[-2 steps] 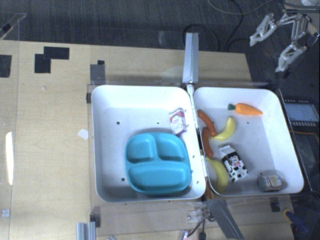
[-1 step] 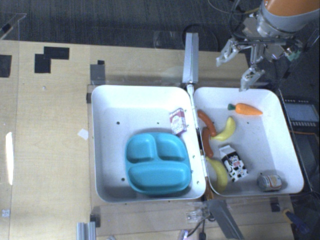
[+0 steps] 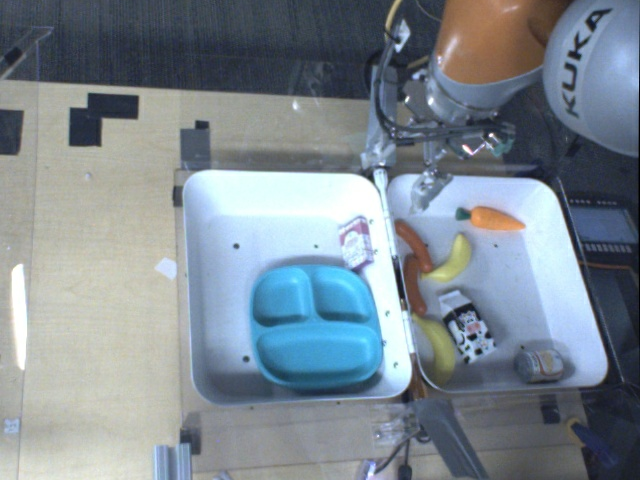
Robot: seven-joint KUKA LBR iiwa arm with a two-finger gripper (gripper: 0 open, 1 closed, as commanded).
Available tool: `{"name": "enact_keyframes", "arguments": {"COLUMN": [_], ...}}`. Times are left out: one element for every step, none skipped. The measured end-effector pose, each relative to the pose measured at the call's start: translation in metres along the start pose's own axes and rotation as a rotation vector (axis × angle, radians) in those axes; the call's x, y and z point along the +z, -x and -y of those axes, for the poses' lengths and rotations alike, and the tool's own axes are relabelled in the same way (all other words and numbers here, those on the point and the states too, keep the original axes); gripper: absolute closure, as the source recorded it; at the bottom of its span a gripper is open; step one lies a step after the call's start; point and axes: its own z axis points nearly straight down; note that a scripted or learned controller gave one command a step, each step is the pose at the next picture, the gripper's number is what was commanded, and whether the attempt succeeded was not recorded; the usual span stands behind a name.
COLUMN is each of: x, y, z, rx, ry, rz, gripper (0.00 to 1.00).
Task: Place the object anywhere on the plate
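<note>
Pale wood covers the desk, with a few black patches near its far left corner and dark flooring beyond the far edge. On my screen two shallow white bins sit side by side, their inner rims touching. I see the left bin carrying a blue plate with three compartments, set toward the near right part of the bin; bare white floor lies open to its left and behind it. A small red and white packet rests beside the plate's far right corner, close against the shared rim.

I see the right bin more crowded. An orange carrot lies near the far wall. Two sausages run along the left wall, a banana just beside them, a second banana nearer me. A black and white carton touches that second banana, and a grey can sits in the near right corner.

My arm hangs over the far rim of the right bin. The gripper points down at the far left corner of that bin, above the sausages; I cannot tell how wide it stands, and I see nothing between its tips.
</note>
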Motion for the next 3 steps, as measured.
{"name": "enact_keyframes", "arguments": {"x": [-0.180,-0.063,0.005], "y": [0.030,0.066,0.114], "z": [-0.037,-0.082,-0.143], "rx": [-0.016,-0.128,-0.164], "ry": [-0.002,0.002,0.003], "rz": [0.003,0.000,0.001], "gripper": [0.00,0.00,0.00]}}
